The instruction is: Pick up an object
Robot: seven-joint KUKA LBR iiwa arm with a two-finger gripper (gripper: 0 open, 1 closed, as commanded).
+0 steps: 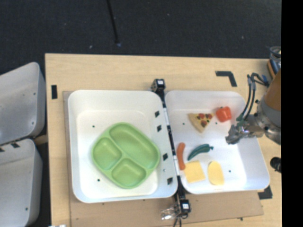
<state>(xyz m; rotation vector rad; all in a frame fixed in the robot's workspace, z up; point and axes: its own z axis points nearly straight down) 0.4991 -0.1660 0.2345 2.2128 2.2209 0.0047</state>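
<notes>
The grey metal tool point(233, 136) hangs over the right white bin point(246, 174); how wide it stands, I cannot tell. A small red plastic pepper point(223, 113) lies just left of it, slightly farther back, beside a toy pizza slice point(200, 120).

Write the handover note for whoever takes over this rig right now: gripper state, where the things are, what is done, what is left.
Gripper: low over the right bin, near its right side, holding nothing visible.
Right bin: pizza slice, red pepper, green pepper, sausage, cheese square, yellow piece.
Left bin: green divided plate.
Done: no pick yet.
Left: grasp and lift one object; the red pepper looks nearest.
</notes>
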